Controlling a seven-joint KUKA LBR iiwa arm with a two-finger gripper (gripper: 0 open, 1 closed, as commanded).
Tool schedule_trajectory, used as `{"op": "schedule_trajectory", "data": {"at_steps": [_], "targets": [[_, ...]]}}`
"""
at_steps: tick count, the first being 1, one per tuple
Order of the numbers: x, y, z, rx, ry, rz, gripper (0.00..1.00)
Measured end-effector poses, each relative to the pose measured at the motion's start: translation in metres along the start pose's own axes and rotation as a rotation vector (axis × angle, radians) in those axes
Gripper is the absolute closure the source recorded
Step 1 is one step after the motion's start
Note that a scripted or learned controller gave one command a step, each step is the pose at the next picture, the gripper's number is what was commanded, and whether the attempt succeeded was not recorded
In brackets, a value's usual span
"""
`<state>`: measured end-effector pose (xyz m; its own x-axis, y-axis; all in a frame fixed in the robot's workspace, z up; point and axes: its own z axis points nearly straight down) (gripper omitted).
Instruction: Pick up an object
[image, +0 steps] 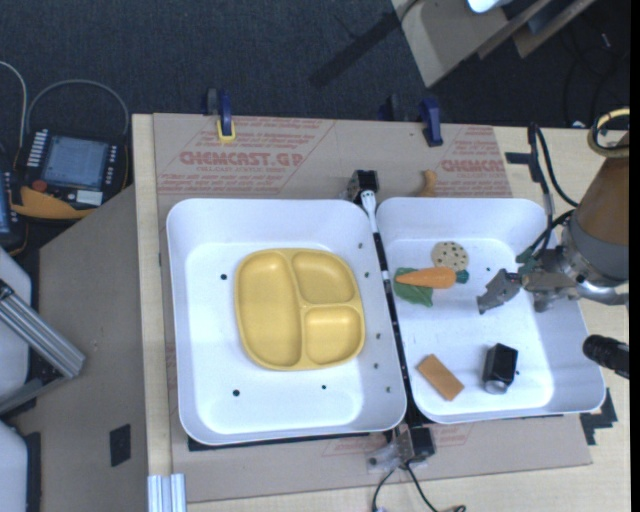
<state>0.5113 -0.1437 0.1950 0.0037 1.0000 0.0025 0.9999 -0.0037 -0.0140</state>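
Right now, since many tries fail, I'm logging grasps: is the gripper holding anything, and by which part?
Nothing is held. The gripper hangs open over the right bin, apart from the toy carrot.

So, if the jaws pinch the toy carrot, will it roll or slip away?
The carrot looks round and tapered, so it may roll sideways or slide out toward its thin tip. It looks like smooth, stiff plastic, probably light. The leafy end might stop a full roll.

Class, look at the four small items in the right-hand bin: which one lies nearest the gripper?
The black block, just below the gripper. The carrot and cookie lie farther left, and the tan wedge sits lower left.
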Motion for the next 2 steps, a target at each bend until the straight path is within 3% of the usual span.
{"op": "schedule_trajectory", "data": {"at_steps": [1, 2], "targets": [[0.0, 0.003, -0.007, -0.014, -0.003, -0.004, 0.0], [-0.003, 0.011, 0.052, -0.008, -0.001, -0.003, 0.0]]}}
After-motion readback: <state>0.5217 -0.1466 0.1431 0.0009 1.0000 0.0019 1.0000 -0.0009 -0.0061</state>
